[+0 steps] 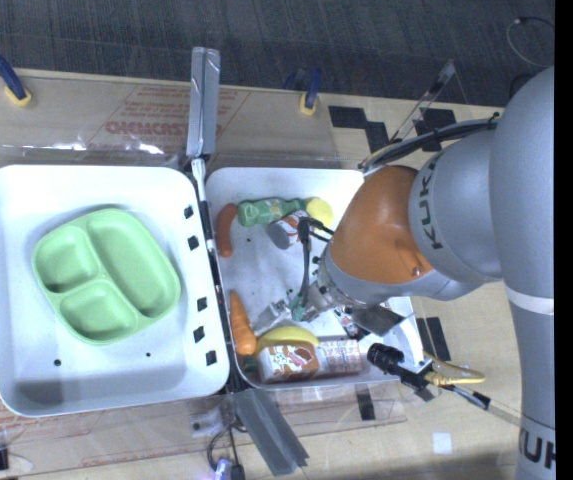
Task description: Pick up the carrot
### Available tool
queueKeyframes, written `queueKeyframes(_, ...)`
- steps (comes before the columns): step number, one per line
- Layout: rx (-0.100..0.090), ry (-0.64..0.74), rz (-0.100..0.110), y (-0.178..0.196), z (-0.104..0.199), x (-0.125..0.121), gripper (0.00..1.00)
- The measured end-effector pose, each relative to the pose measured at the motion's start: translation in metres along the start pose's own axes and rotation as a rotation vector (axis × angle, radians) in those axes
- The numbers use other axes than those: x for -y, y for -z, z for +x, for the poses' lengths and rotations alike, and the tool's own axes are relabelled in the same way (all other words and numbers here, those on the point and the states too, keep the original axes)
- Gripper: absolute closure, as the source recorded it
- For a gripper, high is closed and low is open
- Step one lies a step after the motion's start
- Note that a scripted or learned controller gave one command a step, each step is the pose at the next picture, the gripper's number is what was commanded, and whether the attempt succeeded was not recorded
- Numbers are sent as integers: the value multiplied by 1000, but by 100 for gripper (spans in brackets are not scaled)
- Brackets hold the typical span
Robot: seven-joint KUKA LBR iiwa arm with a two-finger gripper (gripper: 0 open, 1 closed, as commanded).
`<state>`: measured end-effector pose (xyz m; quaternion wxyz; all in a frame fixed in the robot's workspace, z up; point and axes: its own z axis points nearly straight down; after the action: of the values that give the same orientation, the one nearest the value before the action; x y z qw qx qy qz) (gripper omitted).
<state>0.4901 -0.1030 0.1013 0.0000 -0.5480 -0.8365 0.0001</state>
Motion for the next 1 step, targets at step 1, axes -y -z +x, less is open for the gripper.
queueKeyframes(1,29,570,-19,-2,0,5,0)
